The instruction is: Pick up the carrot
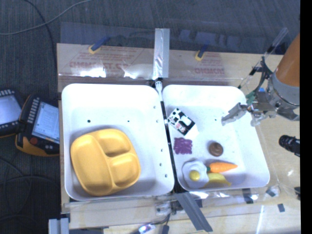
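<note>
The carrot (pixel 222 167) lies on its side in the right bin (pixel 253 130), near that bin's front edge, its tip pointing right. Just in front of it and touching it is a yellow banana (pixel 218 178), and to its left sits a fried egg toy (pixel 194 171). A small brown round piece (pixel 216 148) rests just behind the carrot, a purple grape cluster (pixel 183 145) lies further left, and a black-and-white patterned block (pixel 181 121) sits near the bin's left wall. The gripper (pixel 233 115) hangs over the right bin's back right part, well apart from the carrot, with nothing between its jaws; whether they are spread or pressed together cannot be told. The left bin (pixel 83 99) holds a yellow divided tray (pixel 104 161).
</note>
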Robot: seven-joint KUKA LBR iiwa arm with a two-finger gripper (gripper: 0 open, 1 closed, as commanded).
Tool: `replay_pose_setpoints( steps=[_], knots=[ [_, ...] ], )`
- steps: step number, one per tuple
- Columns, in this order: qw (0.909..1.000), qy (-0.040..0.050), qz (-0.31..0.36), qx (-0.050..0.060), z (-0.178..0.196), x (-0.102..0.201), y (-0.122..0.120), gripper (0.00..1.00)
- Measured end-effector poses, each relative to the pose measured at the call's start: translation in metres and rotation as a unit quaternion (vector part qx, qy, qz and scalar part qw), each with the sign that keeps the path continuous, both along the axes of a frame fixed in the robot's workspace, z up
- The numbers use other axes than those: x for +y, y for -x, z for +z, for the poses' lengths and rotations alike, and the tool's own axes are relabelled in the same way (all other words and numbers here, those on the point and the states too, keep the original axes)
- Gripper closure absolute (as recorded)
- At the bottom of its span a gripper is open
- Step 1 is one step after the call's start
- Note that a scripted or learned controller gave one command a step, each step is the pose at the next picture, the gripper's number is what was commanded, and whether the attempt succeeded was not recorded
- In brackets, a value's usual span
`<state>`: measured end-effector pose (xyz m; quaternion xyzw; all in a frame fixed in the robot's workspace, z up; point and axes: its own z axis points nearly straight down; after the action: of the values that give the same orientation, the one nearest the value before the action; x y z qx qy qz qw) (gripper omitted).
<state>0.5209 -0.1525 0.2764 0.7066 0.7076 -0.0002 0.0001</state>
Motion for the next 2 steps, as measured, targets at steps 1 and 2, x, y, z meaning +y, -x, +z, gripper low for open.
replay_pose_setpoints(
  steps=[1, 2],
  knots=[
    [0.9991, -0.0001, 0.043, 0.001, -0.094, 0.037, 0.038, 0.00],
    [0.9960, 0.0015, 0.089, -0.005, -0.187, -0.020, 0.034, 0.00]
  ],
)
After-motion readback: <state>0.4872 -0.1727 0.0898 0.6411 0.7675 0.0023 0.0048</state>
